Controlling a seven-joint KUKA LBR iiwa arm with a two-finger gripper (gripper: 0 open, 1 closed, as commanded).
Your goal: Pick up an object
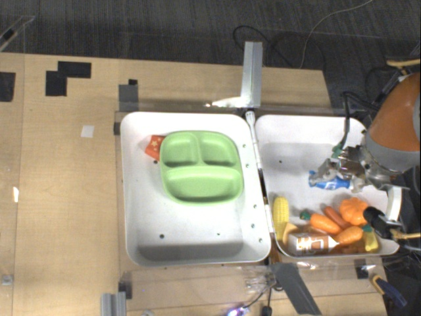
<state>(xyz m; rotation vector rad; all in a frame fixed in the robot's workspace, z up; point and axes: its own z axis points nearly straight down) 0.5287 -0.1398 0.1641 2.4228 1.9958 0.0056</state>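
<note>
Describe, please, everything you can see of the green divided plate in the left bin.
The green divided plate is a pale green, matte, plastic-looking tray with rounded corners and three compartments: two smaller ones along its far side and one wide one nearer the camera. All three look empty. It lies flat, right way up, in the far half of the left bin, and its left edge overlaps a small red and orange object.

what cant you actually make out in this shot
- Gripper, camera view: its tip blurs into a small blue thing; open or shut is unclear.
- Red-orange item: mostly tucked under the green divided tray, so its kind is unknown.
- Bottle: label too small to read, carrots overlap it.
- Arm: cut off by the right edge.
</note>
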